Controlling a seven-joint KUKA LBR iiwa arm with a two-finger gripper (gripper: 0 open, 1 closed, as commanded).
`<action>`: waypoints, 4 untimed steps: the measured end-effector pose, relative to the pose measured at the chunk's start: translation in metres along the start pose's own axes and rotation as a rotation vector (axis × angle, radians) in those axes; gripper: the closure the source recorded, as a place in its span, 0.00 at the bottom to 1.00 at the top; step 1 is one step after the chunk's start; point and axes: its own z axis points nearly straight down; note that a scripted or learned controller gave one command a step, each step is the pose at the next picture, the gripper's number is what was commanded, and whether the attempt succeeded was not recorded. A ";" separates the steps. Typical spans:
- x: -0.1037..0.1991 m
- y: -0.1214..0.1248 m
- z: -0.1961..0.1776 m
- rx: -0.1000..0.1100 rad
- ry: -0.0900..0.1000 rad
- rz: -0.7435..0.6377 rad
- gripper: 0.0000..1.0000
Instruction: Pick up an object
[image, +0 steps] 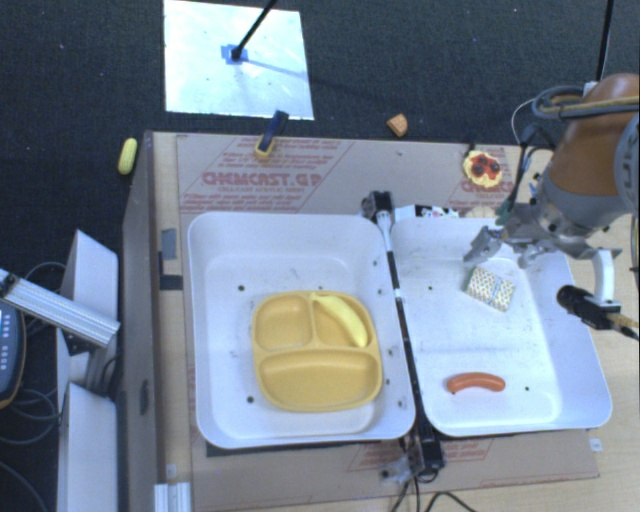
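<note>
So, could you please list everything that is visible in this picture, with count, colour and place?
bins: two, white, side by side on the bench
divided plate: one, yellow, in the left bin
banana-shaped piece: one, yellow, in the plate's upper right compartment
patterned block: one, white with a dotted pattern, in the right bin, just below the gripper
sausage: one, orange, in the right bin, near its front
small pizza toy: one, yellow and red, on the bench behind the right bin
yellow object: one, on the floor, left of the bench
arm: one, grey and orange, reaching in from the right
gripper: one, grey, over the right bin
</note>
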 end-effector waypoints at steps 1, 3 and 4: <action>-0.043 0.023 0.085 0.003 0.000 0.002 0.00; -0.066 0.031 0.113 -0.001 -0.001 0.002 0.00; -0.066 0.032 0.101 -0.005 -0.002 0.001 1.00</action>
